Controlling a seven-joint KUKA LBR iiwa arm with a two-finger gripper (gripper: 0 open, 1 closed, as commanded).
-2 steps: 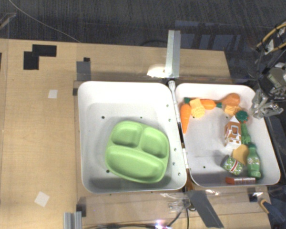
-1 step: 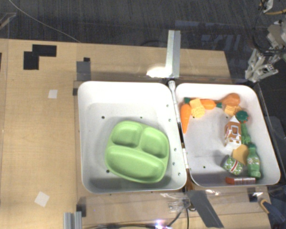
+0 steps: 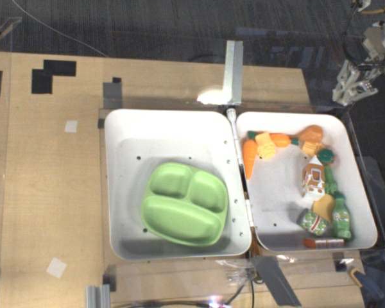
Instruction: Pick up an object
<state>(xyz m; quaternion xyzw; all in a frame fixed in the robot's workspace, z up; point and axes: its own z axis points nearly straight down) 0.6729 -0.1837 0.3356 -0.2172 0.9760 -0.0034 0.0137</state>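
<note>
Well below end effector (image 3: 354, 85): toys (image 3: 314, 178).

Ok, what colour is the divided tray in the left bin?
Light green; the divided tray shows plainly in the camera view, lying in the white left bin.

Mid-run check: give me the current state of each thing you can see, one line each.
Gripper: above the right bin's far corner, outside it, nothing seen between its fingers.
Green divided plate: right side up in the left bin, compartments bare.
Carrot: lying flat by the right bin's left wall.
Small carton: lying on its side.
Green bottle: lying down near the front corner.
Red marker: flat along the front wall.
</note>
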